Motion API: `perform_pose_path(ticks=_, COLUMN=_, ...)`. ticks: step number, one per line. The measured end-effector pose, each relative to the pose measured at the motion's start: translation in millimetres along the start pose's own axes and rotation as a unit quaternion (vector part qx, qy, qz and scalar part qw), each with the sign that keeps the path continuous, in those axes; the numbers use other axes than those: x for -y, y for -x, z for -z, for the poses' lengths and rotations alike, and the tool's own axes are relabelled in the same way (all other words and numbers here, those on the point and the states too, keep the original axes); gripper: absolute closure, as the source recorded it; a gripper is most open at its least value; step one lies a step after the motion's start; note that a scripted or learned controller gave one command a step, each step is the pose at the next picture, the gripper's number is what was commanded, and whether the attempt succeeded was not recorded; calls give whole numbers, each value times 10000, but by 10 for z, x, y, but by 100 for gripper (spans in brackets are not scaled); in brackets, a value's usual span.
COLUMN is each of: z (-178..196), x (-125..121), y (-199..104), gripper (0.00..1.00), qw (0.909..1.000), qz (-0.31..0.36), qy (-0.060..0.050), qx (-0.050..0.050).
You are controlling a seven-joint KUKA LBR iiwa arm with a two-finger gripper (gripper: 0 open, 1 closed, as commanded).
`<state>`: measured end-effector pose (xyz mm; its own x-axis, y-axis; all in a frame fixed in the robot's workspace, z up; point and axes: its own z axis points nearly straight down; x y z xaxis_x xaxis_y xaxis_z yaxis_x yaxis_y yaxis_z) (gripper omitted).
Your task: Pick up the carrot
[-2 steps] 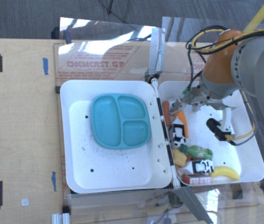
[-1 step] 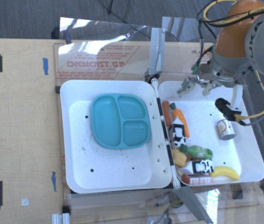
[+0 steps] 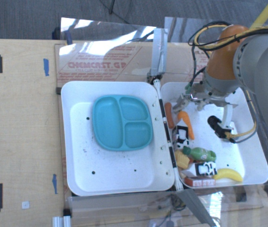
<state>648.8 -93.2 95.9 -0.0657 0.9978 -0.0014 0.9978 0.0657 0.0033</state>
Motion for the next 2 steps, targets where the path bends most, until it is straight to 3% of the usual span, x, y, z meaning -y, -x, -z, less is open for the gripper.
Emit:
perform_pose_path(ticks=1, z=104, x=-8, y=2, gripper=100, qw=10000, qz=-3, qy=13, qx=5)
perform_pose_path(ticks=2, z=889, x=557, y=-634, gripper=100, qw=9961, qz=-880, qy=-33, qx=-10)
